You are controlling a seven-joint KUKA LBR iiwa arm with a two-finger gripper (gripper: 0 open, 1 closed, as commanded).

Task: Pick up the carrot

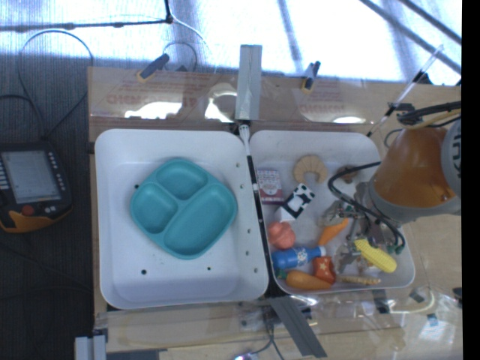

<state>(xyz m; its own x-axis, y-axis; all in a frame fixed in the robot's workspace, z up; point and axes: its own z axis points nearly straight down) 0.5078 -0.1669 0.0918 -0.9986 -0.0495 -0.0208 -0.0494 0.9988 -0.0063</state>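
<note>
The carrot [331,232], short, orange and tapered, lies tilted in the middle of the right bin [373,150]. My gripper [347,236] hangs low over the bin from the orange-banded wrist [411,172], right beside the carrot's right end and seemingly touching it. Dark cables and gripper parts hide whatever lies just right of the carrot. Whether the carrot sits between the jaws is unclear.
Around the carrot lie a peach ball [282,235], a blue bottle [295,259], an orange-red vegetable [307,280], yellow corn [376,256], a black-and-white cow toy [301,199], a small carton [268,185] and a tan ring [308,168]. A teal divided plate [184,207] sits in the left bin [120,276].
</note>
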